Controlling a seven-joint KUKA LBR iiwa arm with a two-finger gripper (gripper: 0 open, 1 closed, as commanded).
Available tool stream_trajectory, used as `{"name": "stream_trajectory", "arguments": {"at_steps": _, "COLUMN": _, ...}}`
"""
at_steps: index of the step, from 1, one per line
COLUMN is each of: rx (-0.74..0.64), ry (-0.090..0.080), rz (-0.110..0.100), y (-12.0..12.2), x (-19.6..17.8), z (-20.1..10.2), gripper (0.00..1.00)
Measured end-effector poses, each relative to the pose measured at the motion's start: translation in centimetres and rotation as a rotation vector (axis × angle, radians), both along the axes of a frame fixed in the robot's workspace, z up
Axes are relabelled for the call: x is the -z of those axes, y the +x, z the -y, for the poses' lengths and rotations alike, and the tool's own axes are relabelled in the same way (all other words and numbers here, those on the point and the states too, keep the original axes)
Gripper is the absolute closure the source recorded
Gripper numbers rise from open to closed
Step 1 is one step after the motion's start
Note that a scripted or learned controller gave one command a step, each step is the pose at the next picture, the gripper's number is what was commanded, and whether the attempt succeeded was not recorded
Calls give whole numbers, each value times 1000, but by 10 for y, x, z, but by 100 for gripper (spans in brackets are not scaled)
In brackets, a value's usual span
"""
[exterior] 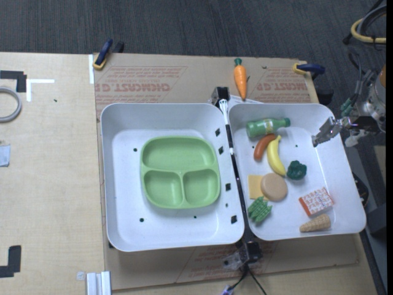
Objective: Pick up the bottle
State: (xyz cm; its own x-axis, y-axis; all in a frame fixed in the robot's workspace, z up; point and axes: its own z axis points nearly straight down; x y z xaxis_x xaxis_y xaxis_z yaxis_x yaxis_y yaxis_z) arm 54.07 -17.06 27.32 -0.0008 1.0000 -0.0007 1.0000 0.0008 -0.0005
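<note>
The green bottle (267,126) lies on its side at the far end of the right bin (344,183), its cap pointing right. My gripper (334,136) hovers over that bin's right rim, about a hand's width right of the bottle and apart from it. Its fingers stand open with nothing between them.
Just in front of the bottle lie a red sausage (264,146) and a banana (277,157). Further forward are broccoli (296,170), a cheese slice (255,187), a bun (274,187), a red box (315,201) and a cone (315,224). The left bin holds a green divided plate (181,172). A carrot (239,78) lies behind the bins.
</note>
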Motion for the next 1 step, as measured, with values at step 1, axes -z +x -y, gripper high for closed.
{"name": "stream_trajectory", "arguments": {"at_steps": 1, "rx": -2, "ry": -1, "rz": 1, "y": 1, "x": -9, "z": 0, "gripper": 100}}
